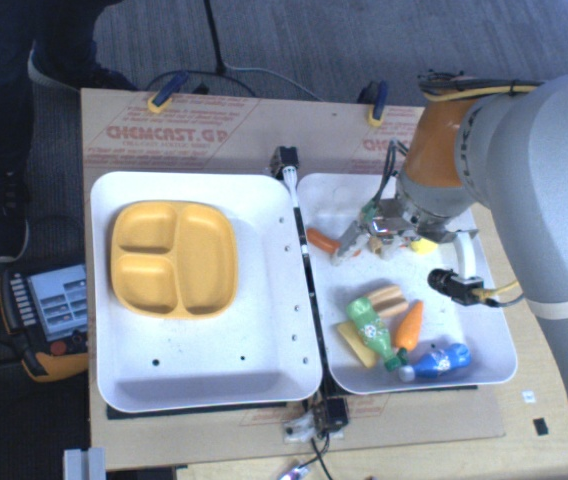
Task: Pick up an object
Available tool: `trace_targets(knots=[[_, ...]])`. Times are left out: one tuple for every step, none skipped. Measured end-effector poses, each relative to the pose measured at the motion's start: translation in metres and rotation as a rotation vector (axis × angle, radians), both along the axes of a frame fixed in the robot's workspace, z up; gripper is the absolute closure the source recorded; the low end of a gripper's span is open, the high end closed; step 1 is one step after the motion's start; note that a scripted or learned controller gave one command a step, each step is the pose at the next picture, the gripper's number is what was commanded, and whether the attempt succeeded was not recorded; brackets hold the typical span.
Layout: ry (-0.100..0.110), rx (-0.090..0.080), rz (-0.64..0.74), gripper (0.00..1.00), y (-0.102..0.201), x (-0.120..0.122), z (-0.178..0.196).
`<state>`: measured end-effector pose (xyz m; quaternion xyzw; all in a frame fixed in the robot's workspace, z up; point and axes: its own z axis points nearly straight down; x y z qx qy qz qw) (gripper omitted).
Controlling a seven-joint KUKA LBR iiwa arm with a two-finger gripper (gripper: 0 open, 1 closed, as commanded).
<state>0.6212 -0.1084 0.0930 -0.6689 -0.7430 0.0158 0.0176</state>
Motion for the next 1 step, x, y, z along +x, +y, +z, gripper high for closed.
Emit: trace_targets(knots=[[-0.060,-0.007,0.108,0.00,0.0051,0.0245,-0.0002]])
